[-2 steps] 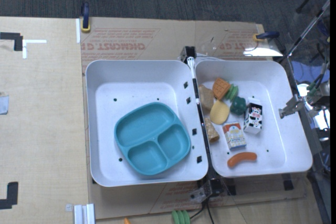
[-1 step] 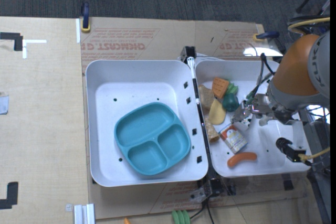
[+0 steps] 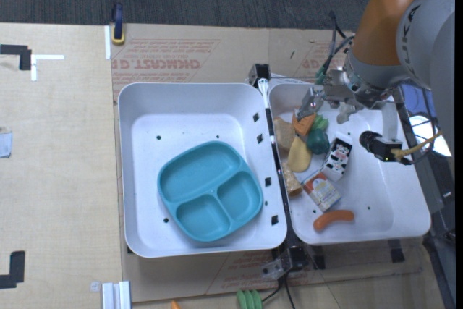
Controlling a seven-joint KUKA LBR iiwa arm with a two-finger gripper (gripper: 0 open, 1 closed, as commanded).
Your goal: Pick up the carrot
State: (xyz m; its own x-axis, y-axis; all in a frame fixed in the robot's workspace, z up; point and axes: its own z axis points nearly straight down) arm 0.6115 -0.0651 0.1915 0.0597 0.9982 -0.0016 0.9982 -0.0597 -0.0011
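Note:
The carrot (image 3: 304, 124) is a small orange piece with a green leafy end, lying in the back left part of the right bin (image 3: 405, 206) among other toy foods. My gripper (image 3: 327, 109) hangs just above and to the right of it. Its fingers stand open, with one grey fingertip (image 3: 311, 103) close over the carrot's upper end. Nothing is held between the fingers. The grey arm with its orange band (image 3: 383, 11) comes in from the upper right.
Around the carrot lie a dark green piece (image 3: 317, 142), a yellow pear-like piece (image 3: 299, 153), a bread slice (image 3: 283, 132), a small carton (image 3: 338, 155), a packet (image 3: 323, 192) and an orange sausage (image 3: 333, 219). The left bin (image 3: 145, 155) holds a blue divided plate (image 3: 210, 190).

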